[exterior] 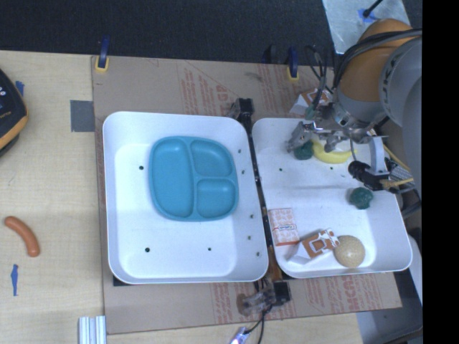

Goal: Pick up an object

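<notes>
My gripper (313, 145) hangs low over the far part of the right bin (315, 185), its two fingers spread open. A small dark green object (305, 152) lies just below the left finger (296, 142); I cannot tell whether they touch. A yellow object (336, 154) sits under the right finger, partly hidden by it. Nothing is clamped between the fingers. Farther forward in that bin lie a dark green lump (361, 197), a tan ball (349, 251), an orange-and-white carton (316, 245) and a red-and-white packet (283, 225).
The left bin (129, 249) holds a blue divided plate (193, 178). An orange sausage (23, 236) lies on the bench at the far left, and a yellow-and-black device (8, 113) sits at the left edge. The arm's orange band (373, 63) rises at the upper right.
</notes>
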Robot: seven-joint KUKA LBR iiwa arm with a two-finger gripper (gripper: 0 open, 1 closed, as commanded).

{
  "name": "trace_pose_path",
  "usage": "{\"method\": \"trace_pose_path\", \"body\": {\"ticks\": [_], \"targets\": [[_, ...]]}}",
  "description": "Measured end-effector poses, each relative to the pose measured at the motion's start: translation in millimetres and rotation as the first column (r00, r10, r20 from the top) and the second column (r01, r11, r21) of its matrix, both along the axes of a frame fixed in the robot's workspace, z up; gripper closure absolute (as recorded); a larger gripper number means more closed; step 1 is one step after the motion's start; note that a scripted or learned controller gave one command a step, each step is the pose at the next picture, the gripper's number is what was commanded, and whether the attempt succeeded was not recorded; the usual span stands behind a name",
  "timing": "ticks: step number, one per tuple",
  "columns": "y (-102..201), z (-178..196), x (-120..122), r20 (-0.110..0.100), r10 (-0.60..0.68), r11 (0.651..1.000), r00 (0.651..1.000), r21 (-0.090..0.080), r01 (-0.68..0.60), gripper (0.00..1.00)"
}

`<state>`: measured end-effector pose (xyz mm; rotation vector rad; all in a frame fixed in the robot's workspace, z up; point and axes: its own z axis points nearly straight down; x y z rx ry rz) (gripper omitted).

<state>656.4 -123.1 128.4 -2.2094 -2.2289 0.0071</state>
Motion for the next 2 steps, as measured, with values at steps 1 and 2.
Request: {"method": "trace_pose_path", "body": {"ticks": [1,2], "targets": [[0.0,0.0,0.0,0.000,0.000,1.000,1.000,0.000,0.000,0.00],[0.0,0.0,0.0,0.000,0.000,1.000,1.000,0.000,0.000,0.00]]}}
